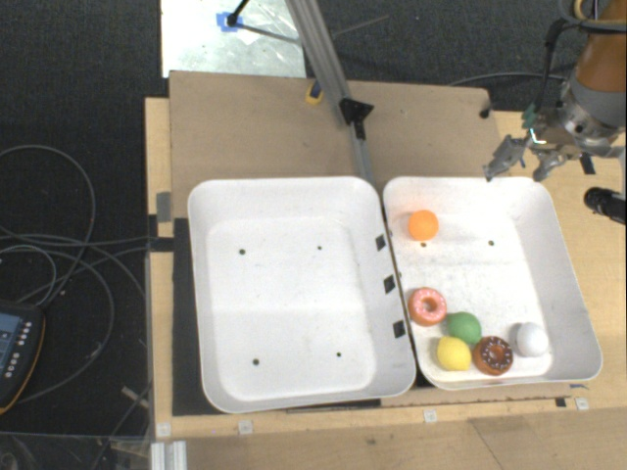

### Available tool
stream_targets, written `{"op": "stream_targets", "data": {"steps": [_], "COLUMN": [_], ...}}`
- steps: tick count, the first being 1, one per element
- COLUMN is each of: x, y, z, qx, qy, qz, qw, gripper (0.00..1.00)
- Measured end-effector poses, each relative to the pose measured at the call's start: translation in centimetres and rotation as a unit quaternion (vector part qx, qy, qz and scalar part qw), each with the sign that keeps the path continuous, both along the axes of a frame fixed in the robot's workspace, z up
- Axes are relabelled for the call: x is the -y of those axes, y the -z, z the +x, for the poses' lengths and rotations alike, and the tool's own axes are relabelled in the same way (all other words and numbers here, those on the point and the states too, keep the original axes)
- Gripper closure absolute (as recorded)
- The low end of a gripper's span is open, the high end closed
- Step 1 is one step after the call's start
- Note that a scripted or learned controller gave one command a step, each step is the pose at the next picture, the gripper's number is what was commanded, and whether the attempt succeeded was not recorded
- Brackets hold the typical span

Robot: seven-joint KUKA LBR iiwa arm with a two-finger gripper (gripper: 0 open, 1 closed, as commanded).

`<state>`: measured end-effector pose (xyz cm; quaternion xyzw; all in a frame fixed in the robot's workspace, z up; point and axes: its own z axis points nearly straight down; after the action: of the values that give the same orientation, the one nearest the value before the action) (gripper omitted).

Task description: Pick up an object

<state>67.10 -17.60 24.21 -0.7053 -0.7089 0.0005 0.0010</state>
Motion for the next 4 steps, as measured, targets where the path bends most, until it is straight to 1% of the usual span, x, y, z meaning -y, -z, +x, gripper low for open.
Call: {"op": "stream_targets", "data": {"steps": [1, 2, 3, 4], "x": [0.0, -0.5, 0.4, 0.4], "y": [-0.3, 4.6, 9.4, 14.6], "z": [0.1, -0.8, -0.7, -0.7], "qx": [0.002, 0.000, 0.000, 0.000], "qy": [-0.001, 0.001, 0.002, 0.002], "qz": [-0.0011, -0.0005, -0.0006, -0.0003], "qw": [1.0000, 1.0000, 1.0000, 1.0000], "gripper": [0.00, 0.00, 0.00, 0.00]}}
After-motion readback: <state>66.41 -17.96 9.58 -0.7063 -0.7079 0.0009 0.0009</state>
